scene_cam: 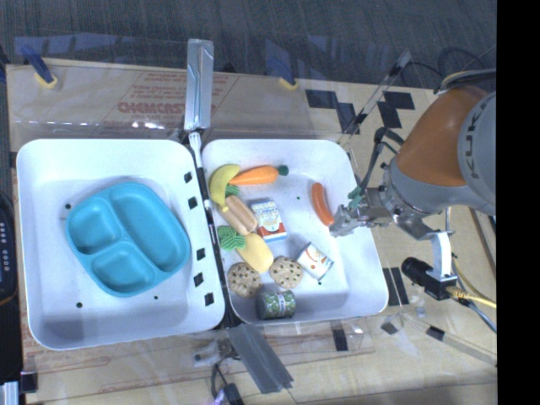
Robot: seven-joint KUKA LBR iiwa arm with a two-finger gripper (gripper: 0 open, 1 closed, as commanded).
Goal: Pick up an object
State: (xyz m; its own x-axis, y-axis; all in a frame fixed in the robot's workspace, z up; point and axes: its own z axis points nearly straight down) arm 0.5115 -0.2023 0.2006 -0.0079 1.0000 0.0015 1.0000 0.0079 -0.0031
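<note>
The right bin (337, 298) holds toy food: a banana (221, 181), a carrot (256, 175), a hot dog bun (240, 214), a small carton (268, 218), a sausage (321, 203), a white packet (314, 261), two cookies (265, 275), a lemon-like piece (254, 250) and a dark can (275, 304). My gripper (346, 222) hangs at the bin's right side, just right of and slightly below the sausage. Nothing is seen between its fingers.
The left bin (51, 310) holds a blue divided plate (126, 237). A metal divider bar (199, 87) stands between the bins at the back. The arm's orange band (439, 142) and cables lie to the right of the right bin.
</note>
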